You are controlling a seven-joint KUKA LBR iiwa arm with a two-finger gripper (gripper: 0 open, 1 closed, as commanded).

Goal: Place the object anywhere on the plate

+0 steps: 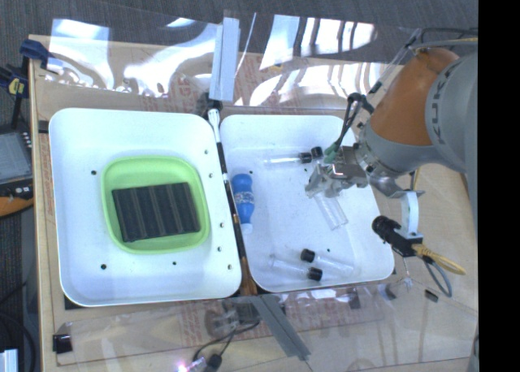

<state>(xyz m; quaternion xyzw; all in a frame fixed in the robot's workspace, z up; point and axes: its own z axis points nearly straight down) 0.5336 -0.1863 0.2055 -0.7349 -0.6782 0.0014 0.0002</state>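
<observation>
Pick phase, nothing on the green plate [154, 240] yet. Gripper [329, 183] sits low in the right bin [370, 269]; whether its fingers are spread or closed, can't tell. Likely target is a clear vial [333, 212] just beneath it. Other vials [313, 265] lie near the front wall; a blue-capped bottle [241, 196] hugs the divider. Next: confirm grasp, lift clear of the bin walls, cross left. Plate has open room.

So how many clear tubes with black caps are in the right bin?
3 clearly: one tube near the far wall, left of the gripper, and two by the near wall. Another may be hidden under the gripper.
</observation>
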